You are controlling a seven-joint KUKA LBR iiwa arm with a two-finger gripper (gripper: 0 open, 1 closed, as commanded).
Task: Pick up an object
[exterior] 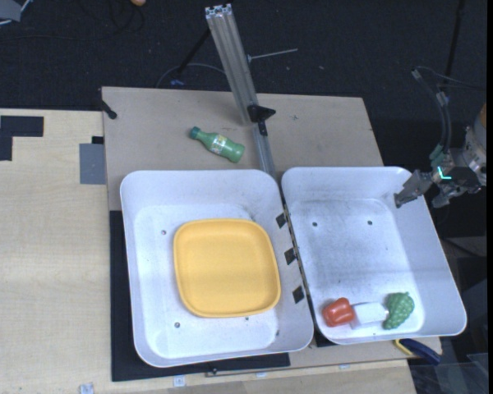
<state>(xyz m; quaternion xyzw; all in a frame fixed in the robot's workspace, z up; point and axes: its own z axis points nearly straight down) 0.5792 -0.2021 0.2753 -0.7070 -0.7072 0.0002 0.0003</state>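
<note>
Hovering gripper (412, 194) at right bin's (353, 245) far corner, couldn't tell its state | green bottle (217, 144) lay flat behind bins, cap pointing left

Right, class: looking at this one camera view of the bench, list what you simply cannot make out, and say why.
- End effector, camera view: small and dark at the right bin's far corner; whether it is open or shut is unclear.
- White item between the red piece and green piece: too small to identify.
- Green bottle label: too small to read.
- Arm: cut off by the right edge.
</note>
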